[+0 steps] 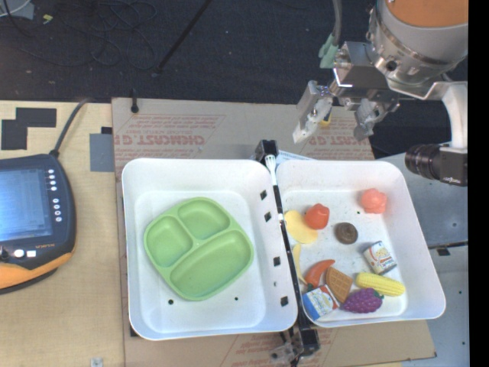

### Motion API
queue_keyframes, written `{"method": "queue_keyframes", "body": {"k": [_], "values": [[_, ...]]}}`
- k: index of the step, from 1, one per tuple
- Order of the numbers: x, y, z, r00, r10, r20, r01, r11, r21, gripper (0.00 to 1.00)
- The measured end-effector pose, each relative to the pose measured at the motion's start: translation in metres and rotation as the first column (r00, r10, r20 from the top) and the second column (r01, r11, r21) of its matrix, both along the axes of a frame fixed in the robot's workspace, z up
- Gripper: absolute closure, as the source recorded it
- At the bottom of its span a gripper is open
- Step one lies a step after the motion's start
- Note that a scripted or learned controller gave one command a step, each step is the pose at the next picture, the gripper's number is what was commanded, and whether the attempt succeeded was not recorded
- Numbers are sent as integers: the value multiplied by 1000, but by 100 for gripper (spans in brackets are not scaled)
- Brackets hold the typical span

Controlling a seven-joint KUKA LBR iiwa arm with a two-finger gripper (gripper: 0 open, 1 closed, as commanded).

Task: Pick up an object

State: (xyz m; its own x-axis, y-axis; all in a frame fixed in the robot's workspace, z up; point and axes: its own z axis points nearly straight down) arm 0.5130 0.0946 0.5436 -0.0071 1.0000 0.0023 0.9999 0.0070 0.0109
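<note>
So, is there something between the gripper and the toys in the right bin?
Nothing visible. The gripper hangs above the far edge of the right bin, with only open space between it and the toys, such as the red tomato.

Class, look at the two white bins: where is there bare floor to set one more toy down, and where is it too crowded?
Free: the right bin's far strip, between its back wall and the pink toy; the left bin's margins around the green plate, widest at its near edge. Crowded: the right bin's near corner, where corn, grapes and cartons bunch.
</note>
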Motion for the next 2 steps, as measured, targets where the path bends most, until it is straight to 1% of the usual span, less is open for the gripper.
{"method": "queue_keyframes", "body": {"k": [1, 2], "values": [[-1, -1, 2, 1000, 1, -20, -1, 1000, -6, 100], [27, 73, -109, 1000, -1, -27, 1, 1000, -7, 100]]}}
